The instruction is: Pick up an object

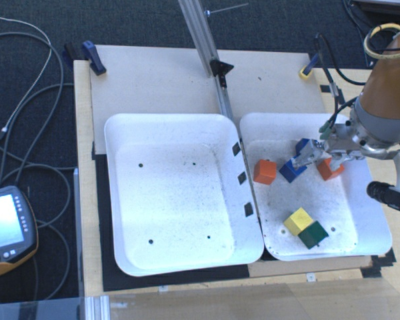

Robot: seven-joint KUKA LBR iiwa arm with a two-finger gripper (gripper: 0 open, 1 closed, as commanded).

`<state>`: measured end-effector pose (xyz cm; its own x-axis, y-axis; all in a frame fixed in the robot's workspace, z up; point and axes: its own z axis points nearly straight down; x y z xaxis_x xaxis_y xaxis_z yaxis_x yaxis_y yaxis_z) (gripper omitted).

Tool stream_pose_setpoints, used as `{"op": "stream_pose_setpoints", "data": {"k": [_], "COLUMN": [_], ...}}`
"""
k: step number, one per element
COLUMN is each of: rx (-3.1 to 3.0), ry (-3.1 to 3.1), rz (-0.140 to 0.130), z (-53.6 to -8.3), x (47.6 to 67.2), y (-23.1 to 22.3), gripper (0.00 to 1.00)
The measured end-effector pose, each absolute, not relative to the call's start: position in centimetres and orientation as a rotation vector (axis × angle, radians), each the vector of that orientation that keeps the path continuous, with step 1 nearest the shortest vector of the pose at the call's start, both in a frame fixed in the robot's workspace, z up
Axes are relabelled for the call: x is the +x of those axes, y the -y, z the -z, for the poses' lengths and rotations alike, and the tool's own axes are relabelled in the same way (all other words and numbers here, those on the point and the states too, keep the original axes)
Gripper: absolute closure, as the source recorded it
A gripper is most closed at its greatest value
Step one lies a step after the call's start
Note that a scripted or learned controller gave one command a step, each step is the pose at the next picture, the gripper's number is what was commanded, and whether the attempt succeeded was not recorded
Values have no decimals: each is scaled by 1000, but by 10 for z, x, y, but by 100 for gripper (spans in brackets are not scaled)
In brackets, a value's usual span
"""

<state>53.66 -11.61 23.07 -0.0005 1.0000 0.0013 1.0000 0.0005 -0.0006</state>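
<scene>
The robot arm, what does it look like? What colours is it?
The arm comes in from the right. It has a fat round part that is orange-brown, with a grey band under it. Below that sits a silvery metal gripper with blue bits near the end. Black cables loop along the arm, and a pale yellowish ring sits near its top.

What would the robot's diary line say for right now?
end effector: over right bin, at blue block | nearby: two orange blocks, yellow block, green block | lifted: not yet
</scene>
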Motion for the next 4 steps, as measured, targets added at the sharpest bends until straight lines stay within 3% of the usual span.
{"op": "stream_pose_setpoints", "data": {"k": [1, 2, 3, 4], "rx": [-2215, -2226, -2235, -2226], "ry": [2218, 2226, 2230, 2228], "rz": [-7, 6, 17, 18], "z": [-136, -127, -108, -107], "x": [586, 597, 557, 589], "y": [128, 120, 88, 126], "gripper": [0, 0, 0, 0]}}
